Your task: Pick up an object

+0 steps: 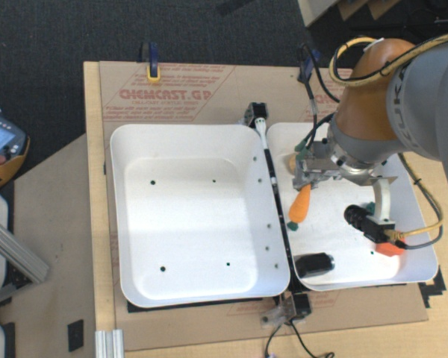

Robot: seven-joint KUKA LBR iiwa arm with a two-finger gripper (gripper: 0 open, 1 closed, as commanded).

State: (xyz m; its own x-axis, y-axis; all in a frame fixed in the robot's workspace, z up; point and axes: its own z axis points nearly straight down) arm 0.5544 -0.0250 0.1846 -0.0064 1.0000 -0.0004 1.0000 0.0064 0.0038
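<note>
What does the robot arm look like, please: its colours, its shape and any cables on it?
The arm is thick and rounded, grey, with a glossy orange band above the wrist. Thin black and yellow cables loop around the band, and another runs down the side toward the bin. The hand below is a compact grey metal block with a small green part.

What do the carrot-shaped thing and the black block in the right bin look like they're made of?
Carrot-shaped toy: probably plastic or rubber, uniform matte orange with a green tip, no real texture. Black block: likely hard plastic or rubber, rounded edges, faint sheen; too small to be sure. Right bin: smooth white moulded plastic.
</note>
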